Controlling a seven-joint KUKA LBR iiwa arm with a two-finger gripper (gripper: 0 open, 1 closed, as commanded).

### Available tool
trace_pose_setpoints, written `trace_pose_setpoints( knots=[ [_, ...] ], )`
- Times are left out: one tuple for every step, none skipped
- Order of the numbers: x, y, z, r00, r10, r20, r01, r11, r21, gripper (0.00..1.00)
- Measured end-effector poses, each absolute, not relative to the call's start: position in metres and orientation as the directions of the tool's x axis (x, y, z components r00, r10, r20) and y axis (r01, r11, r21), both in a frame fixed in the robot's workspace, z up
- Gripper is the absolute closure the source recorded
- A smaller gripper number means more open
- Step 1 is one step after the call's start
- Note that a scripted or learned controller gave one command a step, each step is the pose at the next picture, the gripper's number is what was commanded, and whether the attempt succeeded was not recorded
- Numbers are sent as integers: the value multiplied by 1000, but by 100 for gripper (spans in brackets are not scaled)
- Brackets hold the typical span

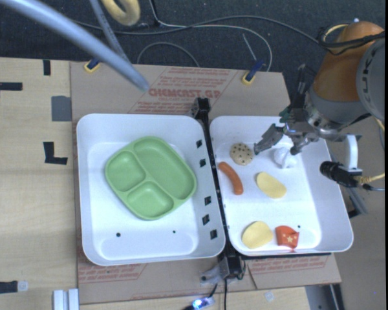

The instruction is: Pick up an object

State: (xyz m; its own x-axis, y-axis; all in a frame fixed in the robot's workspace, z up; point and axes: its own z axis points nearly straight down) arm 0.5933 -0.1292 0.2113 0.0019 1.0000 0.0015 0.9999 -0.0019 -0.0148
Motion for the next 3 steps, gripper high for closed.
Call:
trace_pose_setpoints(
  knots=[
    [596,-129,219,-1,1000,0,1000,1,-2,0],
    [605,-133,166,-1,1000,-1,1000,1,-4,0],
    [603,-127,120,-1,1000,0,1000,1,-6,0]
  ],
)
